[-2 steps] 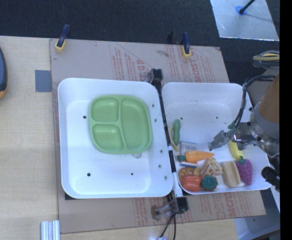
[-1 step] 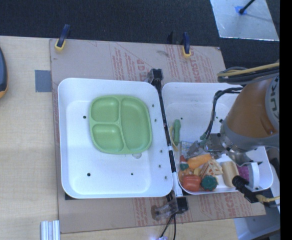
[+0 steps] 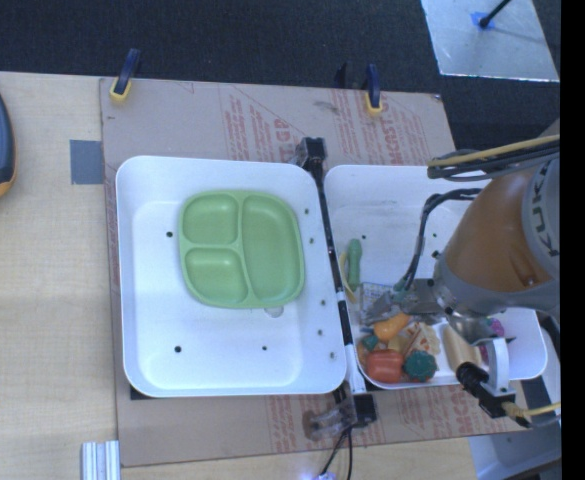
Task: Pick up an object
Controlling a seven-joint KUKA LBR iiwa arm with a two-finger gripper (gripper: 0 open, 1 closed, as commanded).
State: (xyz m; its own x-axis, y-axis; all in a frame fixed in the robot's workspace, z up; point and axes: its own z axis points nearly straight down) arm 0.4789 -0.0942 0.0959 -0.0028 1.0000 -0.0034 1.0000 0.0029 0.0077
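Two white bins [image 3: 132, 268]; one green plate [image 3: 242, 248]; small toys heaped [image 3: 397, 353].

Left bin: a shallow white plastic bin [image 3: 142, 298] sat centre-left, holding a pale green three-compartment plate [image 3: 242, 248] in its upper half.
Right bin: a second white bin [image 3: 382, 193] lay right of centre; small toy foods crowded its lower left corner, among them a red tomato-like piece [image 3: 383, 366] and a dark green piece [image 3: 419, 366].
Arm: the grey arm with its orange band [image 3: 502, 238] hung over the right bin.
Gripper: the gripper [image 3: 427, 308] sat just above the toy pile.
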